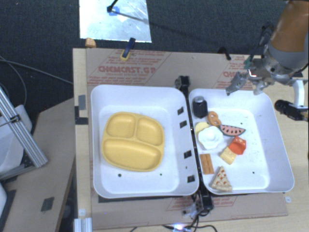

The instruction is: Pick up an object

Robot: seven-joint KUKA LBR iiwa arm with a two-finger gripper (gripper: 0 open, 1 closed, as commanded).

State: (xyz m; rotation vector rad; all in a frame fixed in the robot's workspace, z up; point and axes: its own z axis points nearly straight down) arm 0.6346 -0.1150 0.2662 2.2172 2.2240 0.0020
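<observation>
Several toy foods (219, 144) beside yellow tray (133, 140)

The arm (289, 37) is a thick rounded column. An orange-brown band (292, 21) wraps it above the wrist, and below that band sits a smooth grey collar. Under the collar the hand (247, 83) is a cluster of grey metal parts with angular brackets, and a small red-and-white light glows on its near face. A thin dark cable loops beside the wrist. A white fitting with a black end juts out behind the hand.
</observation>
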